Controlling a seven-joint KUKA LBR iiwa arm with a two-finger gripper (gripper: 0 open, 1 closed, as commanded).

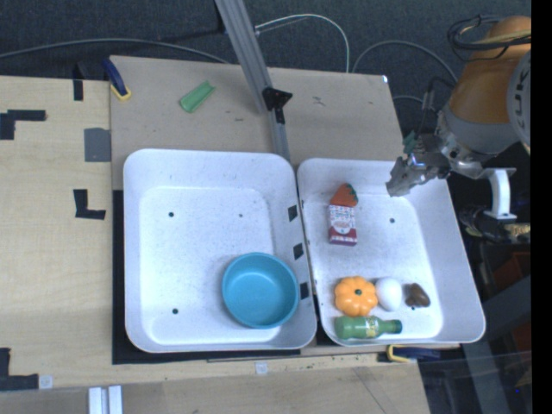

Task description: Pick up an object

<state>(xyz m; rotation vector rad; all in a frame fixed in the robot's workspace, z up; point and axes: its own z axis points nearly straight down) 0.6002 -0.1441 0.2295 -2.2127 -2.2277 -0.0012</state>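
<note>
Presently the gripper [402,179] hangs over the top right corner of the right bin [448,231], with nothing seen in it; whether it is open or closed cannot be told at this resolution. No object is yet taken.

Candidates, all in the right bin:
- Carton [342,223], red and white, lying flat in the upper middle, with a strawberry-like piece [344,195] touching its top end. The carton stands well apart from the rest and is nearest the gripper. Judged light and fairly stiff, with flat parallel sides; best taken across its narrow width.
- Pumpkin [356,295], orange, at the lower end. Judged a light toy, rounded and ribbed (likely to roll out of a poor pinch). Take it across the middle.
- Egg [390,294], white, just beside the pumpkin. Smooth and curved; judged slippery.
- Brown piece [417,296], just right of the egg; too small to identify.
- Bottle [368,327], green, lying against the near wall under the pumpkin. The wall crowds one side, so access is poor.

The left bin [147,197] holds a blue bowl [260,289], thin-rimmed and wide; an edge pinch only.

Recommendation: the carton, being isolated and flat-sided.
</note>
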